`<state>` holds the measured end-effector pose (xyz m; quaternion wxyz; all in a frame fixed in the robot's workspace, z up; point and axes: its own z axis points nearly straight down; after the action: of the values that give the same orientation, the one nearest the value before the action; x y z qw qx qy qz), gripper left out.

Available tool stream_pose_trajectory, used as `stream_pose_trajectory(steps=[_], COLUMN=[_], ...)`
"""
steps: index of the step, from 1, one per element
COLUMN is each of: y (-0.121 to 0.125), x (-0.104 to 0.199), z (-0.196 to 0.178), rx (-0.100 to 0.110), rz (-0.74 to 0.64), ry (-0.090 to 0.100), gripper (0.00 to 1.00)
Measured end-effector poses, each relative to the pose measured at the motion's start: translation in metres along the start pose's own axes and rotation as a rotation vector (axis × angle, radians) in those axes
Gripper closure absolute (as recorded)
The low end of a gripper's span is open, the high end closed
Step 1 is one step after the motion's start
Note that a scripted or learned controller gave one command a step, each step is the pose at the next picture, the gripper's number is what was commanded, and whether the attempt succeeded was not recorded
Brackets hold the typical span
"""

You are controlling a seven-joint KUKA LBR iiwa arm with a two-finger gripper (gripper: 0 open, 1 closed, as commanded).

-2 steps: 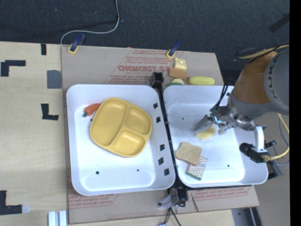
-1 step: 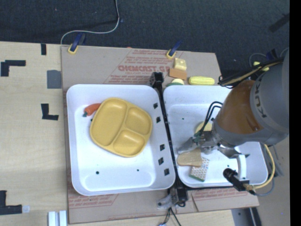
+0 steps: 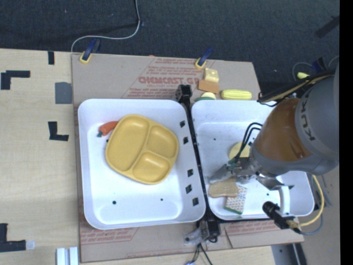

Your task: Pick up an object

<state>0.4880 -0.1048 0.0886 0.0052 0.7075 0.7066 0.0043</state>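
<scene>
The grey arm with its orange band (image 3: pixel 284 134) reaches into the right bin (image 3: pixel 220 123) from the right. My gripper (image 3: pixel 227 173) sits low near the bin's front left, just above a tan bread-like piece (image 3: pixel 223 190). A pale checkered sponge-like piece (image 3: pixel 235 204) lies right of the bread, at the front wall. A yellow-green rounded object (image 3: pixel 237 149) peeks out beside the wrist, partly hidden by it. Nothing is visibly held.
The left bin (image 3: pixel 94 197) holds a yellow divided plate (image 3: pixel 142 148) and an orange carrot-like item (image 3: pixel 107 127) at its back left. Behind the bins on the cardboard lie a tan block (image 3: pixel 209 85), a yellow corn cob (image 3: pixel 236 95) and a pale green piece (image 3: pixel 207 96).
</scene>
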Motion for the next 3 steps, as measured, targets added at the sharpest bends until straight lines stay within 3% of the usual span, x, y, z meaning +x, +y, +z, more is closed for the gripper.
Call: stream_pose_trajectory(steps=[1, 2, 3], y=[0.0, 0.058, 0.008], x=[-0.001, -0.012, -0.057], z=[0.0, 0.002, 0.0], rx=[0.001, 0.008, 0.004], rz=[-0.002, -0.004, 0.001], ry=[0.002, 0.003, 0.003], gripper=[0.0, 0.0, 0.0])
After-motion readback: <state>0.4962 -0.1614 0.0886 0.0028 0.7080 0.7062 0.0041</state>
